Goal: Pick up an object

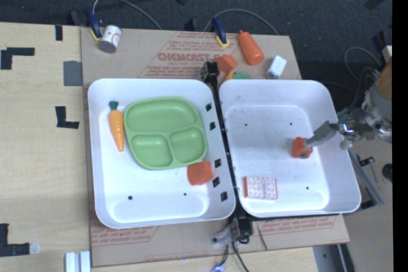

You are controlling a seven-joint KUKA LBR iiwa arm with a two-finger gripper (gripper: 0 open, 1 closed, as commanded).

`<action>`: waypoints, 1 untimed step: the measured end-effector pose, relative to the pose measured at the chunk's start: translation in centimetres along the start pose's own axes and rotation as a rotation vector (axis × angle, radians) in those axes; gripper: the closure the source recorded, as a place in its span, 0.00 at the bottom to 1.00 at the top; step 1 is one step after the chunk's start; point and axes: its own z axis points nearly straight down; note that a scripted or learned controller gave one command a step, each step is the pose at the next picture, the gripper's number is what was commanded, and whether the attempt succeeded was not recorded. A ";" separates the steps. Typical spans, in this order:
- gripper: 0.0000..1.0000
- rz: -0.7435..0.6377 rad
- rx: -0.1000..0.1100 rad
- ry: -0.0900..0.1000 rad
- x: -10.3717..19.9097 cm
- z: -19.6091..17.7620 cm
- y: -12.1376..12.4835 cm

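A small orange-red object (299, 148) lies in the right bin (280, 99), near its right side. My gripper (311, 143) reaches in over the bin's right rim, and its tip is right against that object's upper right side. Whether the object is gripped cannot be made out. A pink patterned card (261, 188) lies flat near the same bin's front edge. The left bin (102, 137) holds a green divided plate (167, 132), a toy carrot (116, 127) left of the plate, and an orange-red block (200, 172) at the plate's lower right.
Behind the bins on the cardboard lie an orange bottle-shaped toy (250, 48), a white cube (276, 65), a small orange piece (226, 64) and a small can (110, 37). Blue clamps (95, 25) and cables sit at the back edge.
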 end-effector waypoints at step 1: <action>0.00 0.001 0.002 0.001 -3.0 14.5 3.8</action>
